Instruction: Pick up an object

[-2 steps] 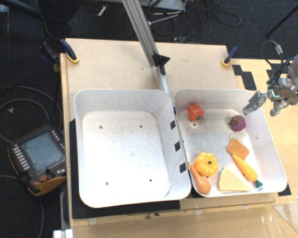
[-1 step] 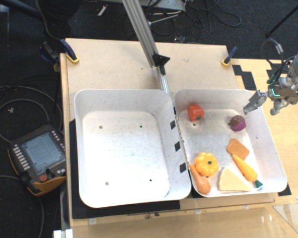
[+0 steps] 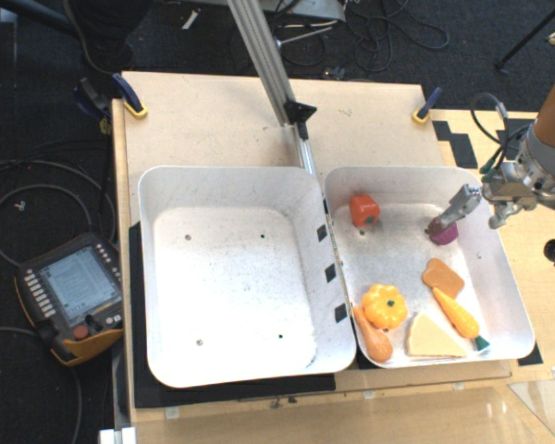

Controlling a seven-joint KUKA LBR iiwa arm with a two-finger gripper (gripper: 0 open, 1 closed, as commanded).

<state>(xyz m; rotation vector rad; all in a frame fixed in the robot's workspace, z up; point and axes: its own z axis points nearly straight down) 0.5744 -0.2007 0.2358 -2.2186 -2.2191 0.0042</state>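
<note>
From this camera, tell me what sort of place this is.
Probably a robotics lab: a teach pendant lies on the dark floor, loose cables run behind the bench, and toy food fills the right bin.

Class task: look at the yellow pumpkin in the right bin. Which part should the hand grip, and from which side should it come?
Probably from straight above, closing across the round body of the yellow pumpkin. It sits with its green stem up, and a carrot-like piece crowds its lower left, so squeeze along the freer line, upper left to lower right.

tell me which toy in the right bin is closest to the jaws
The purple toy, right at the gripper tip near the bin's far right side; the red, orange and yellow toys all lie farther off.
</note>
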